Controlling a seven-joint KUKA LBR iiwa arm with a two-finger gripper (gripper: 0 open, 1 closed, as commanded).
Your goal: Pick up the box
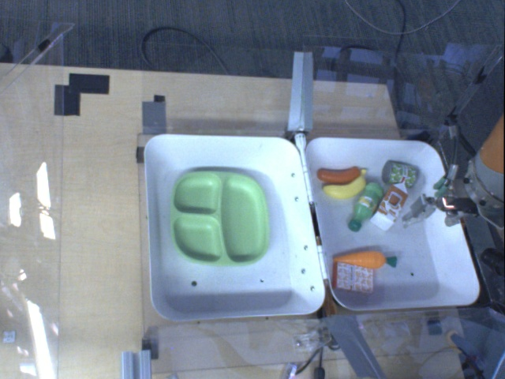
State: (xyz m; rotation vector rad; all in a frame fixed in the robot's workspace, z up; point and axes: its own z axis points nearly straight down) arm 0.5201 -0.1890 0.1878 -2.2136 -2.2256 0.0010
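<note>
Hand (416,211) hovers just beside box (390,205).

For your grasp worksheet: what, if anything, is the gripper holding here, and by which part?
Nothing. The gripper hovers in the right bin, beside the small carton, with nothing between its fingers.

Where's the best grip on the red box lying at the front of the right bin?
The red box seems to lie flat in the right bin, so probably come straight down and pinch across its narrower width. The carrot touches its far edge, so fingers are better placed on the left and right sides, which look free.
</note>
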